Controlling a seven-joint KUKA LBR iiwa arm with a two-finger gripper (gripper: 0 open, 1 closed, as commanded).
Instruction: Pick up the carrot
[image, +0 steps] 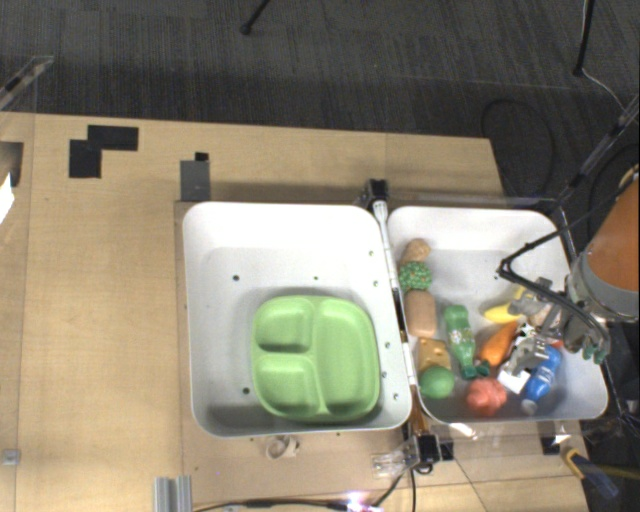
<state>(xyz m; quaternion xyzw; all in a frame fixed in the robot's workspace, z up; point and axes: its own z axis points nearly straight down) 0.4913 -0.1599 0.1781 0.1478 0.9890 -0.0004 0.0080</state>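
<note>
Gripper (527, 345) in right bin, carrot (497, 345) touching its left side

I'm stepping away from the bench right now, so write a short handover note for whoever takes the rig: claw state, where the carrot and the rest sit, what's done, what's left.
Claw: down in the right bin, beside the carrot; the view doesn't show the carrot gripped.
Carrot: lying in the right bin, between the green bottle and the claw, with a yellow piece just above it, a red item below it and a blue item to the right.
Left bin: holds the green divided tray.
Done: arm is at the carrot.
Left: grip it and lift it out.
</note>
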